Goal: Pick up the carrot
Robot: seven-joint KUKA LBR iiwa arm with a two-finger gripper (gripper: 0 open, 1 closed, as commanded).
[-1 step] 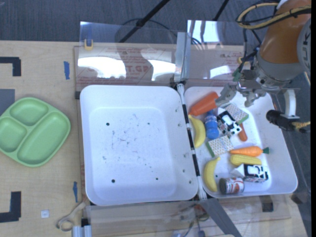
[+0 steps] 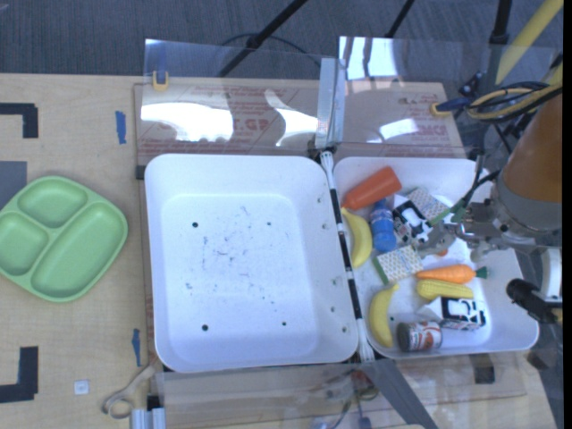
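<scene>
A top-down, slanted look at a wooden bench carrying two shallow white bins side by side. The carrot, small and orange with a green stub at its right end, lies on its side in the right bin, toward that bin's right half. The gripper hangs just above and slightly left of the carrot, near it but with no visible contact; whether it is gripping anything cannot be told from this angle. The right bin also holds two yellow bananas, one ear of corn just below the carrot, one larger orange piece, one blue bottle, one small can, and one black-and-white carton; any print on them is too small to read. The left bin shows faint scuff marks. One green divided plate sits on the bench well to the left.
</scene>
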